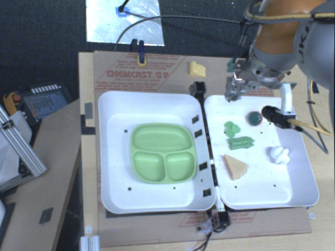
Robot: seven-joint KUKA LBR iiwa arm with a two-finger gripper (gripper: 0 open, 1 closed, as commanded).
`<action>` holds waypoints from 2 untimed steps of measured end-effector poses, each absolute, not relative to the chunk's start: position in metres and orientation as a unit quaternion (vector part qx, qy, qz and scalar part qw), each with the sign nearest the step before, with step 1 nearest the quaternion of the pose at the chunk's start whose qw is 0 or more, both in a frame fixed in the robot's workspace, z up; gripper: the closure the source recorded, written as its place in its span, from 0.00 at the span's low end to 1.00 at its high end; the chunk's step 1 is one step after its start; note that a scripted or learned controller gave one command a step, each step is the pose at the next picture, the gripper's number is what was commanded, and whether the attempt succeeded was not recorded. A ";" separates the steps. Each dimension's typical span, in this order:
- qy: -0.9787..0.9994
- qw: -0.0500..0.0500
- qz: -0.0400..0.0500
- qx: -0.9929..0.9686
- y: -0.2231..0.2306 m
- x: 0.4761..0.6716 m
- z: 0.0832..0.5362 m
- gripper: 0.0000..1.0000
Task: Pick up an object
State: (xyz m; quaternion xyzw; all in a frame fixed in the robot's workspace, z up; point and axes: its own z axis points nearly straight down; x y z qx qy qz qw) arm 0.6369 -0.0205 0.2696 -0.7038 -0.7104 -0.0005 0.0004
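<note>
The pincer (234, 94) hangs over the right bin's (298, 192) far edge; whether it is apart or together, I cannot tell. Nothing picked yet: green pieces (238, 141), cheese wedge (235, 167), white lump (279, 154) lie inside.

bench (63, 156), two white bins (110, 140), cardboard sheet (157, 72)

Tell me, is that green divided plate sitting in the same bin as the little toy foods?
No, the green plate lies in the left bin, while the toy foods lie in the right bin.
</note>
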 end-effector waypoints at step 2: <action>-0.710 0.001 -0.001 -0.704 0.070 0.628 0.250 1.00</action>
